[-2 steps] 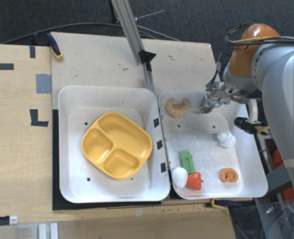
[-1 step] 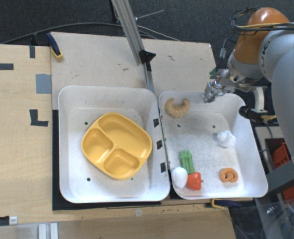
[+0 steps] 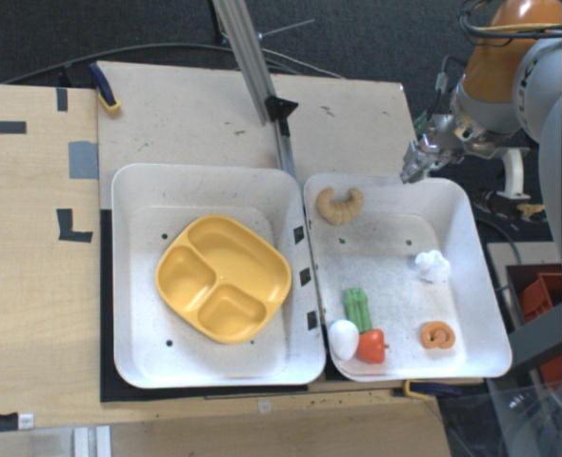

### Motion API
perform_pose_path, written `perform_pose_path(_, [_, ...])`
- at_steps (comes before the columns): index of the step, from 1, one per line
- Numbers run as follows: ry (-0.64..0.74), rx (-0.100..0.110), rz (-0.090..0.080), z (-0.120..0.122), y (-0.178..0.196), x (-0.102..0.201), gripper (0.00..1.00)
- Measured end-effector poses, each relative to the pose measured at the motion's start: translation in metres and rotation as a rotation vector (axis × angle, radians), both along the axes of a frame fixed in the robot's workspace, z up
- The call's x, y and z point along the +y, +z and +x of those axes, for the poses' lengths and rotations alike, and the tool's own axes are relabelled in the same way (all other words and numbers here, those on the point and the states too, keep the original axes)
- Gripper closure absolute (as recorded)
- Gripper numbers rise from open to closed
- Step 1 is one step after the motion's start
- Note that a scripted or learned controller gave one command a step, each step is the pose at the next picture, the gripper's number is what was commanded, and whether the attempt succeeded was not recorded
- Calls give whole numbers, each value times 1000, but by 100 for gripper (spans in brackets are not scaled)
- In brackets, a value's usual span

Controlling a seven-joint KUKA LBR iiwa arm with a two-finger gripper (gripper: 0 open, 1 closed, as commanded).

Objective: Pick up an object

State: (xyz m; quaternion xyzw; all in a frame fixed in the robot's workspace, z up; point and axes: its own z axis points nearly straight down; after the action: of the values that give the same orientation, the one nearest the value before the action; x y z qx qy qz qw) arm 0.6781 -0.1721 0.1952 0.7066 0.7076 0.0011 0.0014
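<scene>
On the bench, two shallow white bins sit side by side, their inner rims touching. The left bin [image 3: 129, 284] holds one thing: a yellow divided plate [image 3: 224, 277] with three compartments, lying flat near the middle of the bin and turned at an angle to its walls.

The right bin [image 3: 481, 284] holds six small items, one of each. Near its far rim lies a tan, curved croissant-shaped piece [image 3: 340, 205]. Toward the near left corner a green ribbed piece [image 3: 357, 307] lies lengthwise, and just below it a white egg-shaped piece [image 3: 343, 338] touches a red tomato-like piece [image 3: 371, 346] on its right. Further right, a small white crumpled object [image 3: 432, 265] rests near the middle right of the bin floor, well apart from the cluster. Near the bin's front right corner lies a small orange ring-shaped piece [image 3: 438, 335].

At the far right, the grey arm [image 3: 538, 74] with its orange band reaches in, and its gripper [image 3: 416, 168] hangs over the far rim of the right bin, beside the bin's back right corner. Nothing is seen between its fingers, and whether they stand wide or narrow cannot be told at this size. The croissant-shaped piece is the item nearest to the gripper, to its left.
</scene>
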Motion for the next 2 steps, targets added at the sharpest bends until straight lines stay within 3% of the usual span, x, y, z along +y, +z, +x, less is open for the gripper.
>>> perform_pose_path(1, [0, -1, 0, 1, 54, 0, 100])
perform_pose_path(2, [3, 5, 2, -2, 48, 47, 100])
